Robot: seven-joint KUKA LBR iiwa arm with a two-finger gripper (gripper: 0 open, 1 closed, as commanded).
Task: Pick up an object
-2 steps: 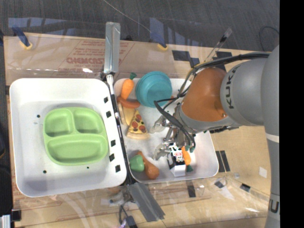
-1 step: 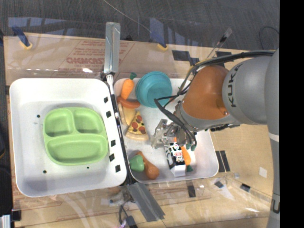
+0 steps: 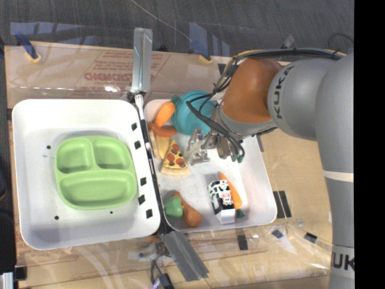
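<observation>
Metal pincer (image 3: 201, 149) hangs low in the right bin (image 3: 264, 179), just at three o'clock of the pizza slice (image 3: 174, 159); its opening I cannot tell. Crowded toys risk a glancing, empty close.

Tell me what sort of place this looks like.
Probably a robotics lab set up for grasping trials. A grey arm reaches over two white bins on a bench; one bin holds toy food such as a pizza slice and a carrot, the other a green tray.
</observation>
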